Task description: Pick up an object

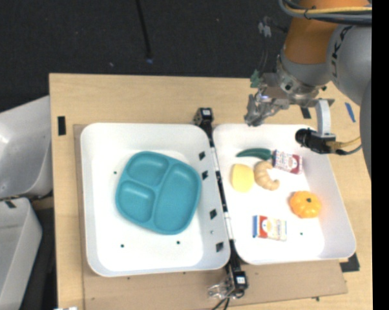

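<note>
Croissant [267, 175], pale tan and curved, perhaps touching yellow lemon [242, 177] beside it

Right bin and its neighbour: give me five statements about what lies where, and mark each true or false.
1. The teal plate lies in the left bin. True.
2. The orange pumpkin sits on the plate. False: it lies in the right bin.
3. The croissant lies beside the yellow piece. True.
4. The gripper holds the green pepper. False: it hangs above the bin's far edge.
5. The small carton lies nearer the camera than the croissant. True.
</note>
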Robot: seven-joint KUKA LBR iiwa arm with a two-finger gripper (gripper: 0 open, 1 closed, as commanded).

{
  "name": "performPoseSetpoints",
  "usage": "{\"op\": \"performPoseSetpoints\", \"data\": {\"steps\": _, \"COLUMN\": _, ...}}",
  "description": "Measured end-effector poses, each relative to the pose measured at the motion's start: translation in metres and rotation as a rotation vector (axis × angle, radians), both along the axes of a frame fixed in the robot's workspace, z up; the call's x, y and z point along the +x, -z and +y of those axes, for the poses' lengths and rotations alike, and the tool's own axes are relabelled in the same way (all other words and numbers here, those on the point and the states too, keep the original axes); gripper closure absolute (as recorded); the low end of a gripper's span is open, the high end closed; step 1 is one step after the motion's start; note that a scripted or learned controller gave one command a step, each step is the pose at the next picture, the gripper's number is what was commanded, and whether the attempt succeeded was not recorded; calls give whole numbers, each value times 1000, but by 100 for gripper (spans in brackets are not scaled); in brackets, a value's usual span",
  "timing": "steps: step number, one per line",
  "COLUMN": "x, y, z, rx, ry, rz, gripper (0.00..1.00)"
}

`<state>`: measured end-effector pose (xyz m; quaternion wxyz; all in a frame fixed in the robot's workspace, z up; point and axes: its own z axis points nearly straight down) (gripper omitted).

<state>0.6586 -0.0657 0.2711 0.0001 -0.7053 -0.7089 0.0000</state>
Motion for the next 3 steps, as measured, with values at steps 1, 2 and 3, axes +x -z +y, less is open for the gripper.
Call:
{"op": "performPoseSetpoints", "data": {"steps": 1, "x": 7, "y": 19, "z": 53, "rx": 0, "ry": -1, "rz": 1, "gripper": 100}}
{"op": "performPoseSetpoints", "data": {"steps": 2, "x": 17, "y": 18, "z": 102, "rx": 0, "ry": 0, "rz": -3, "gripper": 100}}
{"op": "performPoseSetpoints", "data": {"steps": 3, "x": 13, "y": 30, "z": 143, "rx": 0, "ry": 0, "rz": 1, "gripper": 100}}
